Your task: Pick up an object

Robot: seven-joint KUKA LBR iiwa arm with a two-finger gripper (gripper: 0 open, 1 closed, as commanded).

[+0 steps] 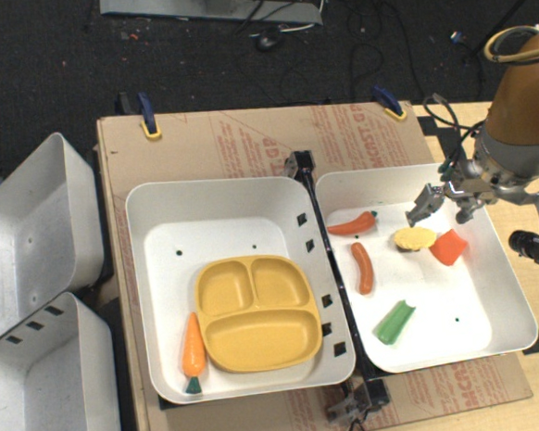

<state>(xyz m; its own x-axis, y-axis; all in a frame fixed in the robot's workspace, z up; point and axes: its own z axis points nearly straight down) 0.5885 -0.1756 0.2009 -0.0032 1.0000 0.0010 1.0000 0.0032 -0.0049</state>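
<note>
- Left bin [153,266]: a yellow tray [257,311] with three compartments lies flat in it, and a carrot [193,348] lies just beside the tray's left edge, tip up, green end down. The carrot looks like a light, stiff plastic toy; it tapers, so a grip across its thick middle would hold best.
- Right bin [500,317], left part: a red chilli [352,223] lies near the divider, and below it a sausage [363,268] lies lengthwise. Both are thin, smooth and probably slippery; take them across the short axis, at mid-length.
- A green piece [394,322] lies tilted lower in the same bin, well apart from the rest. It looks blocky with flat sides, likely the easiest grip.
- Right bin, upper right: a yellow lump [414,238] lies just beside a red-orange block [448,247]. The lump is rounded and may roll out of a pinch; the block has flat faces but sits close enough to get in the way.
- The gripper [440,204] hangs over this corner, just above the yellow lump, so that is my guess for the target. The fingers are spread apart with nothing between them.
</note>
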